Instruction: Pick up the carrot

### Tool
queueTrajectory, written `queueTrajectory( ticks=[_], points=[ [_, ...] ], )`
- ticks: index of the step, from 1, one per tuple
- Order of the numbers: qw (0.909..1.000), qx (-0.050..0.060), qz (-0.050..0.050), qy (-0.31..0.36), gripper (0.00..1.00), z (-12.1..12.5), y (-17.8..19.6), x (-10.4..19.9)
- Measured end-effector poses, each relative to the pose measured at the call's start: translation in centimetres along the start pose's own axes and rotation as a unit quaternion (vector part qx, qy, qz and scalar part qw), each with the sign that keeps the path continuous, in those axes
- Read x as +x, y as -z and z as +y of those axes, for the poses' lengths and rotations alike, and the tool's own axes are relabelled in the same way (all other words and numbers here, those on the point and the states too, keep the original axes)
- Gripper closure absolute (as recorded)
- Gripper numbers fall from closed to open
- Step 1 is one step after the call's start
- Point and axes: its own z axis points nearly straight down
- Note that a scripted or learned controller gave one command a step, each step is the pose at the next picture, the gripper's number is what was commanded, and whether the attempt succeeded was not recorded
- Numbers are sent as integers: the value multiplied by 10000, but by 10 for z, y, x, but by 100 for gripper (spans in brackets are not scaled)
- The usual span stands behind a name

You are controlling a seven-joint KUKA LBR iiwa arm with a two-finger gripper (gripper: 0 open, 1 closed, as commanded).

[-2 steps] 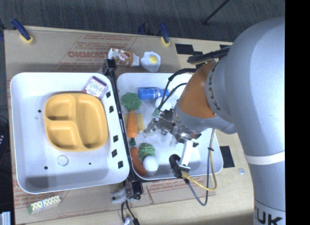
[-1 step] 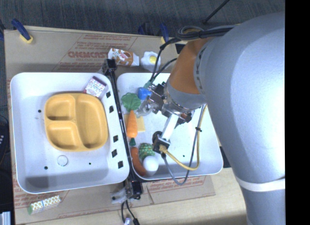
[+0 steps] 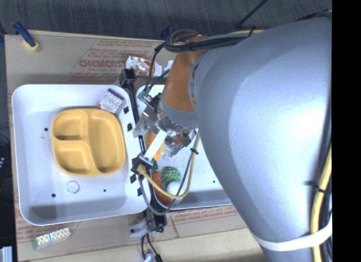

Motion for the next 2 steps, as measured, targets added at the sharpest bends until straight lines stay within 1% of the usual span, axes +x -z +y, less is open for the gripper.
queueTrajectory(
  ticks=[1,2],
  points=[
    [9949,-1,-2,-1011,0,19,0,-17],
    [9900,-1,-2,-1409,0,20,0,-9]
  ],
)
